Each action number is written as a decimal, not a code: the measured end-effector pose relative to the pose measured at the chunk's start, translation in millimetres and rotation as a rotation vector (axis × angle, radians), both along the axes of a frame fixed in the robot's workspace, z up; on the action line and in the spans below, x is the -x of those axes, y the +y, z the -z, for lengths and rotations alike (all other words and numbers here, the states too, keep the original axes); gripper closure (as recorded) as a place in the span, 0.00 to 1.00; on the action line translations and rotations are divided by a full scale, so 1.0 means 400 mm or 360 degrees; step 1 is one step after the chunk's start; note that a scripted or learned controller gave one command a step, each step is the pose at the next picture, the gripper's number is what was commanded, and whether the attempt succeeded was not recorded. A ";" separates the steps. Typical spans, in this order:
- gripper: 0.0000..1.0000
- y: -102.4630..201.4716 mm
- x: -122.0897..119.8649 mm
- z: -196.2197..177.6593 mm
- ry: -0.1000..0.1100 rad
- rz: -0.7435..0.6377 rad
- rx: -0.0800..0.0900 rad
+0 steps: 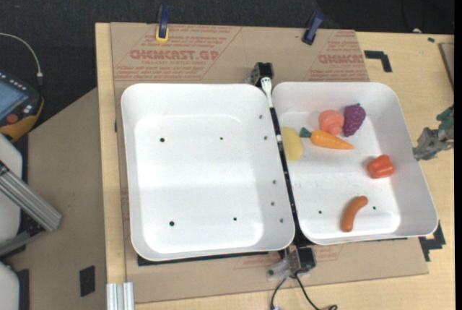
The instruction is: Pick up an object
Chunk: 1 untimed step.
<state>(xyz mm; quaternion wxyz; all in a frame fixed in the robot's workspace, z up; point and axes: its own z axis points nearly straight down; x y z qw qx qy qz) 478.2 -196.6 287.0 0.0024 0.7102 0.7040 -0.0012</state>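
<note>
The right bin holds several toy foods. A yellow piece lies against its left wall. An orange carrot lies beside it, with a pink round piece and purple grapes just behind. A red pepper sits toward the right wall. A brown sausage lies near the front. My gripper hangs at the view's right edge, just outside the right bin's right rim and level with the pepper. It is small and partly cut off, with nothing visibly held.
The left bin sits beside the right one, their walls touching along the middle. Both rest on a cardboard sheet held by blue clamps at the back. A cable runs off the front edge.
</note>
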 end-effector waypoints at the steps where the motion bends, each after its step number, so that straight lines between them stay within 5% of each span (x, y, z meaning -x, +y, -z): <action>1: 1.00 0.131 -0.053 -0.082 -0.0008 -0.0024 -0.0006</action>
